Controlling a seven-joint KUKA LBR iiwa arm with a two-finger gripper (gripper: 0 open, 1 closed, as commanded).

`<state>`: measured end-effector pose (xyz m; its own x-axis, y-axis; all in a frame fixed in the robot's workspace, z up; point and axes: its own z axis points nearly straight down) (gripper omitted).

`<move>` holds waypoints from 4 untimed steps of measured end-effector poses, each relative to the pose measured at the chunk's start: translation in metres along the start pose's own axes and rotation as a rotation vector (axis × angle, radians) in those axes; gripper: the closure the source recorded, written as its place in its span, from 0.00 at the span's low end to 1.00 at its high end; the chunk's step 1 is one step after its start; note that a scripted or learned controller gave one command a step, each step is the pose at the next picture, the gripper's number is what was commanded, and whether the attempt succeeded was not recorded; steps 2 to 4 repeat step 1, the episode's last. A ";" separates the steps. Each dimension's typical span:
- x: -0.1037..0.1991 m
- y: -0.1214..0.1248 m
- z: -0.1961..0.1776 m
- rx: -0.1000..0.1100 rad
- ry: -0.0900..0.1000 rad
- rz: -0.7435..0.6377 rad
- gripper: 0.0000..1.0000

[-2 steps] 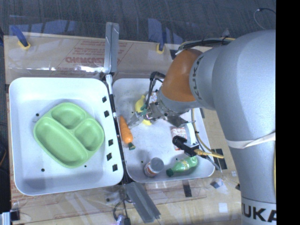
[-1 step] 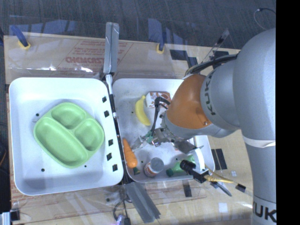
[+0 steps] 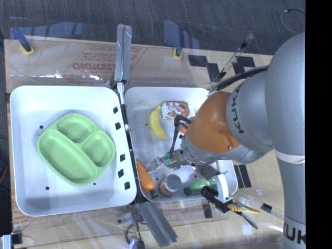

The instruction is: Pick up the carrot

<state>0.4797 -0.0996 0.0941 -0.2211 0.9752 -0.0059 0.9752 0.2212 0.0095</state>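
Observation:
The orange carrot (image 3: pixel 144 176) lies at the near left corner of the right bin (image 3: pixel 136 119), against its left wall, with its tip pointing toward the front edge. My gripper (image 3: pixel 168 160) hangs low over the middle of that bin, under the orange wrist band (image 3: pixel 211 128). It sits a short way to the right of the carrot and slightly behind it, apart from it. Nothing of the carrot is under the gripper.
In the right bin a yellow banana (image 3: pixel 157 122) and a brown-and-white packet (image 3: pixel 175 109) lie at the back. A round can (image 3: pixel 169 184) and a green bottle (image 3: pixel 196 187) sit at the front beside the carrot. The left bin (image 3: pixel 26 139) holds a green divided plate (image 3: pixel 77 148).

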 end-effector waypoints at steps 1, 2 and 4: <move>-0.003 0.003 -0.002 -0.009 -0.008 -0.315 0.00; -0.003 0.003 -0.002 -0.009 -0.008 -0.315 0.00; -0.003 0.003 -0.002 -0.009 -0.008 -0.315 0.00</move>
